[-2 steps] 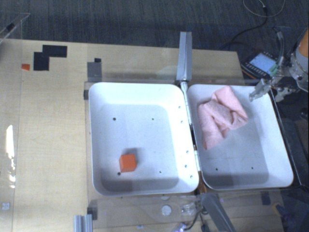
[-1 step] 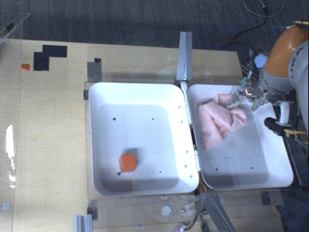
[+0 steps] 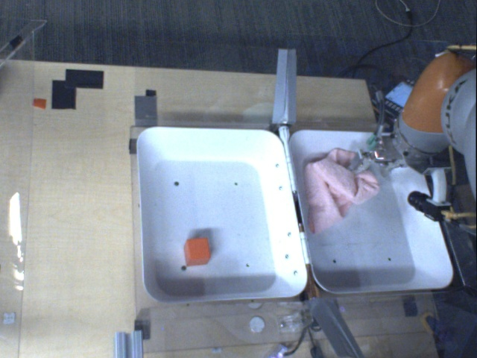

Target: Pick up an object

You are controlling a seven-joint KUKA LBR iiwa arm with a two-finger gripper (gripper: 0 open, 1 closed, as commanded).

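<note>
Right bin (image 3: 387, 271) holds a pink cloth (image 3: 335, 189), its corner pinched between the fingers (image 3: 370, 157).

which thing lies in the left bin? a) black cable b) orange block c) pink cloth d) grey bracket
b: the orange block sits on the floor of the left bin, toward its near side, while the pink cloth lies in the right bin by the gripper.

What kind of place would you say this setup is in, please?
Probably a robotics lab test bench: two white bins, left and right, on a wooden bench, a grey-and-orange arm, loose cable on the floor.
</note>
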